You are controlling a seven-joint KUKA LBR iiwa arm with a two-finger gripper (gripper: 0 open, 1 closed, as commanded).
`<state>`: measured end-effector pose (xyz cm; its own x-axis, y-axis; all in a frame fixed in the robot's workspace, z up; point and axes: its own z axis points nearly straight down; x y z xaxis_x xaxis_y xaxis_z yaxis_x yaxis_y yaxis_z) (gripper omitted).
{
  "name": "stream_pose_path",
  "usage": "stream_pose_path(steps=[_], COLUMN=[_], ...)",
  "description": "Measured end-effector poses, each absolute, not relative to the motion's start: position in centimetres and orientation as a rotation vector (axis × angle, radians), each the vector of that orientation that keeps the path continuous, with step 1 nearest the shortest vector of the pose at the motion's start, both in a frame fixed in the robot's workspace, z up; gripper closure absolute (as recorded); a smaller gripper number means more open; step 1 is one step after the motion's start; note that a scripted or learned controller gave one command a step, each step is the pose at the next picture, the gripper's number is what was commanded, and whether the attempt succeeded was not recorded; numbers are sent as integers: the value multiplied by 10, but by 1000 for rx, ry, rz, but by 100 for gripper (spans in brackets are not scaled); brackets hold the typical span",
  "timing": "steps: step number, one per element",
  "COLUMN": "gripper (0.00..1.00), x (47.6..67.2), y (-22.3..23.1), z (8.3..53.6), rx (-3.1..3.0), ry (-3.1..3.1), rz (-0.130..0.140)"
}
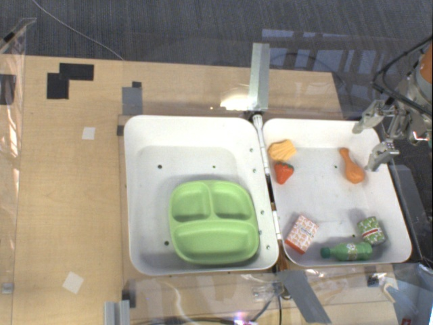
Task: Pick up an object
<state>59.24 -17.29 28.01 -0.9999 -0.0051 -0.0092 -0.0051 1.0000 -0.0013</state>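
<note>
1. Hand (380, 135) open, holding nothing, over right bin's (318, 175) far right rim.
2. Orange drumstick (352, 166) lies in that bin, just left of the hand.
3. Green plate (213, 221) in left bin (145, 181).

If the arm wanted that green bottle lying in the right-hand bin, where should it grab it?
Probably across the middle of the green bottle, coming straight down. It lies on its side along the right bin's near wall, so the jaws should straddle its narrow width, clear of the can beside it.
</note>
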Motion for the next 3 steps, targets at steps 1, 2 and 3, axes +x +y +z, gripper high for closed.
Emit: stream_pose_path(steps=[1,2,3], gripper=[0,0,100], x=[604,614,619], y=[-146,-189,-187], z=[173,89,105], rx=[439,22,12], ry=[3107,3128,3114], rz=[2,-3,-7])
